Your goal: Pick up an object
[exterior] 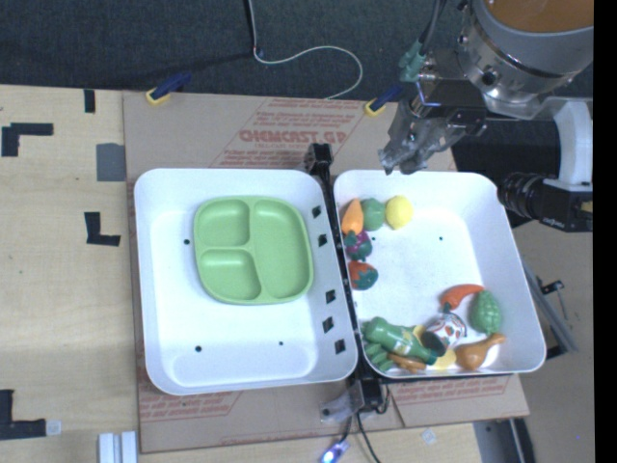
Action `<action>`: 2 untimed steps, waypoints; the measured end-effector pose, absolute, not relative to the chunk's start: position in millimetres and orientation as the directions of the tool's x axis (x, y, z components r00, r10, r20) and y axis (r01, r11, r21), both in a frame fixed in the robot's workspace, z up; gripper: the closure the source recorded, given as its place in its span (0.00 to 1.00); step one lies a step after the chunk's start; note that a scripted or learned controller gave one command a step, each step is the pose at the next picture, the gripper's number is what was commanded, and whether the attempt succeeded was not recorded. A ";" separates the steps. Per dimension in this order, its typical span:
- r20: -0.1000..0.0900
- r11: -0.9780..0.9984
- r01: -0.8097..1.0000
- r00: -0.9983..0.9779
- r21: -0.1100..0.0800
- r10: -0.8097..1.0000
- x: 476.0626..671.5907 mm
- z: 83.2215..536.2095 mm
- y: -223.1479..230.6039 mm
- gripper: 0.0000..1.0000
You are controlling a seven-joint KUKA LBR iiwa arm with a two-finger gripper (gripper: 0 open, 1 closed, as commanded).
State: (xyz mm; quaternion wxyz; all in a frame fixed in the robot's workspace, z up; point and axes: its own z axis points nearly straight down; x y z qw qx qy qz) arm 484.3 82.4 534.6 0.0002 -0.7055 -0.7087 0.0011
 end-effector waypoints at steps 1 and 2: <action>-0.002 -0.006 1.000 0.006 -0.018 1.000 481.8 366.1 8.4 1.00; -0.001 0.003 1.000 -0.003 -0.019 1.000 487.0 214.0 42.2 1.00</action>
